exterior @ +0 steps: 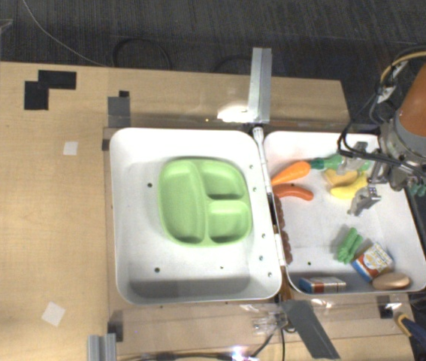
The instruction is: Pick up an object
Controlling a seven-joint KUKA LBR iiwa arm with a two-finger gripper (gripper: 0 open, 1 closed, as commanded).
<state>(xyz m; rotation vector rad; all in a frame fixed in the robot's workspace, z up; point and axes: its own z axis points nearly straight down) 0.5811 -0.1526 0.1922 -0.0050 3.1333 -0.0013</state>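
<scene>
In the right bin [415,224], the end effector [364,198] hangs beside a yellow banana-shaped toy [345,185]; the arm [423,119] partly covers this toy, and whether the end effector is released or clenched cannot be determined. Beyond the toy, toward the bin divider, lie an orange carrot [291,172] and a red sausage [294,193]. The left bin [134,224] contains a green divided plate [203,200]. Both bins sit on a pale wooden tabletop [40,224] over dark carpet [197,13].
</scene>
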